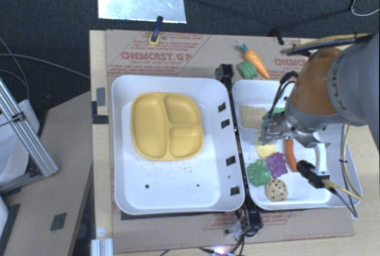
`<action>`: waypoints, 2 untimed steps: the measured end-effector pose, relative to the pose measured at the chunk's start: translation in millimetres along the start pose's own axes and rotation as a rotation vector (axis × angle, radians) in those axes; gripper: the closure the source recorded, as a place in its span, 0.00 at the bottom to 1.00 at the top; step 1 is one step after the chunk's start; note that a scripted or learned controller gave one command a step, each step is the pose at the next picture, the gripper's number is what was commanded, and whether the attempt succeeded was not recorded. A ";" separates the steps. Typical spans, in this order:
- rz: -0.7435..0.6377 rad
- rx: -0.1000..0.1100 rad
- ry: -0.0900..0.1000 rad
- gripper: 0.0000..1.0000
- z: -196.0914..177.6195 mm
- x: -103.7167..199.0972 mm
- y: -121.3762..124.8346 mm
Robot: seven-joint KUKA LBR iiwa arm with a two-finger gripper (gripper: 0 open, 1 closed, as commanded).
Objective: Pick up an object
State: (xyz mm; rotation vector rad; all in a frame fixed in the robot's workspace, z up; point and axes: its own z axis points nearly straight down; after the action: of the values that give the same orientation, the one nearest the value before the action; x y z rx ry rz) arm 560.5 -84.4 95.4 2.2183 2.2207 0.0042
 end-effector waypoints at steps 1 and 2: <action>0.000 0.000 0.000 0.00 0.4 0.1 -0.2; 0.001 0.004 0.000 0.00 11.2 -3.9 -10.4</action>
State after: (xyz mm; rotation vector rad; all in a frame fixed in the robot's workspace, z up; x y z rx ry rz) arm 550.2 -88.4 84.1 2.2213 2.2225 -0.0002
